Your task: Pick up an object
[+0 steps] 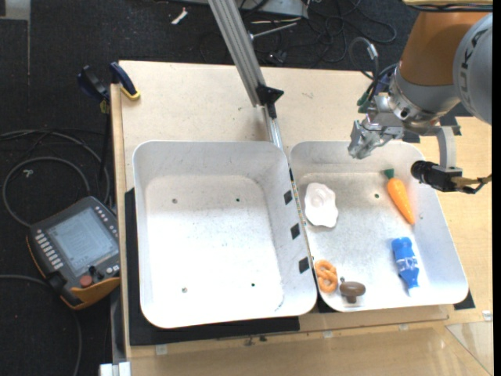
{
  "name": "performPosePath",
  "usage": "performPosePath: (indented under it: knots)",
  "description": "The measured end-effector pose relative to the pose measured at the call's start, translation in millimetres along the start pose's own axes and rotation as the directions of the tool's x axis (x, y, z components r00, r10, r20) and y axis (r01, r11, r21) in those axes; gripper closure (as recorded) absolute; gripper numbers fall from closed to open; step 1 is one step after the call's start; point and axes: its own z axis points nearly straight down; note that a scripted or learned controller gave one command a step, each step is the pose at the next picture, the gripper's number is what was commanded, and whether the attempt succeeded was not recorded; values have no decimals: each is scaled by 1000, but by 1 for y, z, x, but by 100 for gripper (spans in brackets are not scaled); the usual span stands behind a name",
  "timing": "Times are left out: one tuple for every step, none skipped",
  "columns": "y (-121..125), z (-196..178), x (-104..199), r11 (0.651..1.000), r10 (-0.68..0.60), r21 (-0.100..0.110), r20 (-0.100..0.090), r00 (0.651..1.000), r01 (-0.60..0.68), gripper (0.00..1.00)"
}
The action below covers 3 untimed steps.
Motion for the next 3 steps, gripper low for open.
performPosePath:
  knots:
    - [-14, -7, 47, 1000, -1, 0, 0, 1000, 1, 100]
    - [-33, 8, 94, 1000, 0, 2, 1, 1000, 0, 100]
    - [-53, 15, 154, 1000, -1, 3, 0, 1000, 1, 100]
